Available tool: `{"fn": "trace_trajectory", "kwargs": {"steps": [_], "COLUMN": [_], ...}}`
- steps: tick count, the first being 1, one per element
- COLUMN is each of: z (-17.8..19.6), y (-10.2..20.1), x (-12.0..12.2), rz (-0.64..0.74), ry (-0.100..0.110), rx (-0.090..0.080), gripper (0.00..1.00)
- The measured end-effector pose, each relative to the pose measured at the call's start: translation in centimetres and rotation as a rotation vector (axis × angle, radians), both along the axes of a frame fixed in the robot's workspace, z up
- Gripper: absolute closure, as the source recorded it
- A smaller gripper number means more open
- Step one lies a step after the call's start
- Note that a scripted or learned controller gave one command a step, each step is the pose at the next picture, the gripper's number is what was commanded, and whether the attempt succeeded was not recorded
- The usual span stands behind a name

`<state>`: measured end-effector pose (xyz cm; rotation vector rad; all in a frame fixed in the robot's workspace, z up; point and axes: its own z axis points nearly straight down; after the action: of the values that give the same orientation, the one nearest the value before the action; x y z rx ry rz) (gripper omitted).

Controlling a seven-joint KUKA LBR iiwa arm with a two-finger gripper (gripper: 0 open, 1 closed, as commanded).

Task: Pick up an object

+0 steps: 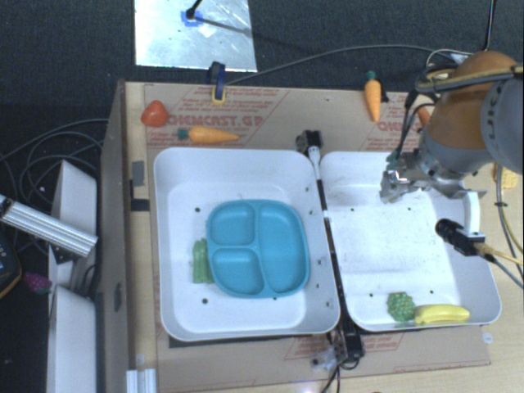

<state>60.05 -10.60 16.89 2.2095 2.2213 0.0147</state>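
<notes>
Claw (395,185) over right bin's far end (grip state unclear), banana (442,313) well apart at near edge

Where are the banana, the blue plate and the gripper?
banana (442,313), camera view, middle of the fruit
blue plate (258,248), camera view, centre divider
gripper (395,185), camera view, its metal tip

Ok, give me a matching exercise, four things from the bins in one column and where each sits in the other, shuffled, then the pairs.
Things:
1. Blue plate
2. Banana
3. Green block
4. Broccoli

Places:
A. Right bin, near edge, just left of the banana
B. Left bin, tucked against the plate's left side
C. Middle of the left bin
D. Right bin, near right corner

Pairs: 1-C, 2-D, 3-B, 4-A
</notes>
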Motion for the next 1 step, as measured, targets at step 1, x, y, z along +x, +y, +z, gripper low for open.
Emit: {"fn": "trace_trajectory", "kwargs": {"steps": [1], "z": [1.05], "y": [0.05], "x": [0.09], "rz": [0.002], "ry": [-0.003], "rx": [0.001], "gripper": [1.0]}}
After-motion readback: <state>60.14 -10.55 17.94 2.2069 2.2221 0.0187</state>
